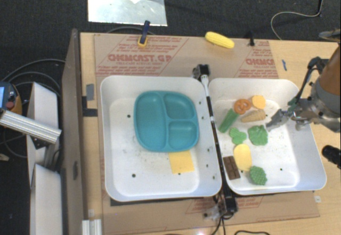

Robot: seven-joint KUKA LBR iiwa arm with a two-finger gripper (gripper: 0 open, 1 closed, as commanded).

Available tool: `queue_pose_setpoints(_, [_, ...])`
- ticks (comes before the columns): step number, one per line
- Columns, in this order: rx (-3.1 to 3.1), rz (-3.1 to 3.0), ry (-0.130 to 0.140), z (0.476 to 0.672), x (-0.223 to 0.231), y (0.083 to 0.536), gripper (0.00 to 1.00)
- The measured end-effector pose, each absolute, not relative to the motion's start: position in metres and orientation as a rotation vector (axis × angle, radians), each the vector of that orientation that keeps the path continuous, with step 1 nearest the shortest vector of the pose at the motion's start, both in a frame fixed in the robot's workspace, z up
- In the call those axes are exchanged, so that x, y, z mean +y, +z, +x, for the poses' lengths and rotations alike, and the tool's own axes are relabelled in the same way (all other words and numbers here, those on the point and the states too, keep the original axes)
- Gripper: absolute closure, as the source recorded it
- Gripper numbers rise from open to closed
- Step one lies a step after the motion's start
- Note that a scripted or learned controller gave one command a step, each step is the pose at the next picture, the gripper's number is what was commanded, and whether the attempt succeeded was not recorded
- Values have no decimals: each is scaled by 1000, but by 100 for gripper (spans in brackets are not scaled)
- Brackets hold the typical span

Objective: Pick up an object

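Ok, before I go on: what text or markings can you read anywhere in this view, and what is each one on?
"CHEMCAST GP" in red, on the brown protective sheet under the bins, at its left.
The same red logo at the sheet's right, partly cut off by the right bin; it looks like "CHEMC".
Smaller red lines around both logos: too small to read.
Nothing else in the view carries readable text.

robot lab, pretty clearly | cardboard-topped bench | two white bins | loose cables on dark carpet
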State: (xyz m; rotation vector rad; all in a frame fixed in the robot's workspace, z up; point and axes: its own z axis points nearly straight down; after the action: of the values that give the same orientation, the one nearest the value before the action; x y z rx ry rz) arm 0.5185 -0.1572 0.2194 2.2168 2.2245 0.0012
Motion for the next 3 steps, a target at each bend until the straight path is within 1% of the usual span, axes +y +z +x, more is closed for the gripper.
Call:
queue_pose_setpoints(1, [2224, 2217, 2, 541, -151, 80, 0])
queue_pose_setpoints(2, [2221, 2217, 4, 541, -152, 95, 100])
queue_pose_setpoints(3, [2222, 2217, 4, 541, -152, 95, 0])
